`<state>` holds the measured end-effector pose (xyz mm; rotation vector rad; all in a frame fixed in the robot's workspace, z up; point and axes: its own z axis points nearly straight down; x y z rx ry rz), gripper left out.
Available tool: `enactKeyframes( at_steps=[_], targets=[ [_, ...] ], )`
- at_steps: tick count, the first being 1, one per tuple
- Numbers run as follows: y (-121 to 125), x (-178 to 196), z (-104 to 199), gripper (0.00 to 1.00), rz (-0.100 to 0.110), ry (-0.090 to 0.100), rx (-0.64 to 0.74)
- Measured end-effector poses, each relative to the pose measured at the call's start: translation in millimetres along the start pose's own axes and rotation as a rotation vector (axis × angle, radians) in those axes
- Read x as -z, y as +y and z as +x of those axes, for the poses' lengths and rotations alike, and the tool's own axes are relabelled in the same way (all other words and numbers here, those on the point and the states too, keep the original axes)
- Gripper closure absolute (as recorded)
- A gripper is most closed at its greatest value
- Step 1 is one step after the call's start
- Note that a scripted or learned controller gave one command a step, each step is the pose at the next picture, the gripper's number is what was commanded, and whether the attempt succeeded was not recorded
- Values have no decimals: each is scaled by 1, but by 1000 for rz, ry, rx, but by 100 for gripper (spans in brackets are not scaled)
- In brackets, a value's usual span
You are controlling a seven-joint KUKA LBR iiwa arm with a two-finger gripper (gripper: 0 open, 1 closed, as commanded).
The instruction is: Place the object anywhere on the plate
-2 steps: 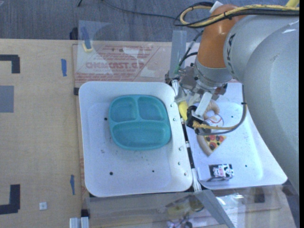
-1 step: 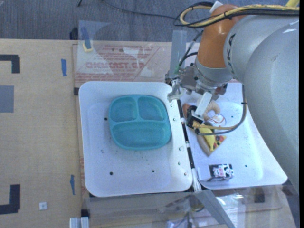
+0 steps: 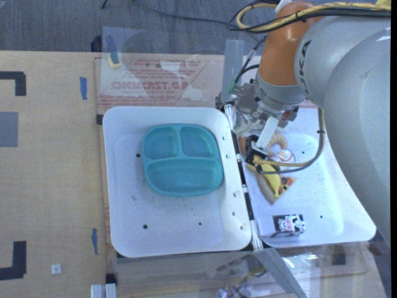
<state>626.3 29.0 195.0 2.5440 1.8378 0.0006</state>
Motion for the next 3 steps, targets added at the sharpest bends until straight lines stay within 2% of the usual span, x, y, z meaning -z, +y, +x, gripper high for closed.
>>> enactKeyframes(
  at_steps=[1, 2, 3],
  targets=[
    [-70, -11, 23, 100, 6, 1, -5],
    [-70, -11, 23, 0, 6, 1, -5],
    [-70, -1, 24, 100, 6, 2, -3]
  ],
)
